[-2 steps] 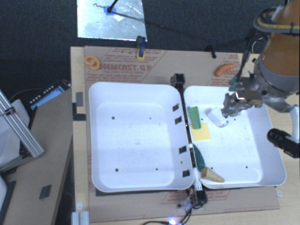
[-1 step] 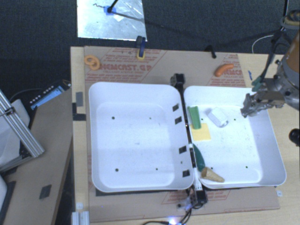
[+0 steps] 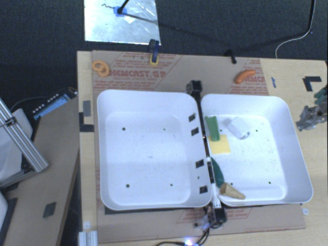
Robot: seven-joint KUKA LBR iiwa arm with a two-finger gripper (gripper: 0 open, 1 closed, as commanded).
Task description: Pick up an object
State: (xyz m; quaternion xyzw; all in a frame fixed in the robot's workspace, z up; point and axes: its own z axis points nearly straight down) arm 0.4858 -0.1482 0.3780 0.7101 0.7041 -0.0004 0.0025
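The right bin [image 3: 287, 152] holds several small objects along its left side. A green block [image 3: 211, 128] lies next to a flat yellow square [image 3: 221, 145]. A white and grey piece [image 3: 238, 127] lies just right of the green block. Lower down, a dark green object [image 3: 218, 173] rests against the bin's left wall, with a tan wedge [image 3: 232, 191] below it. My gripper [image 3: 309, 118] is at the far right edge of the view, outside the right bin's rim and well away from all the objects.
The left bin [image 3: 148, 147] stands beside the right one. On the board behind the bins lie an orange ring [image 3: 100, 68], a yellow and blue clamp [image 3: 154, 52] and an orange sausage-shaped piece [image 3: 245, 76]. A shiny foil sheet [image 3: 121, 13] lies further back.
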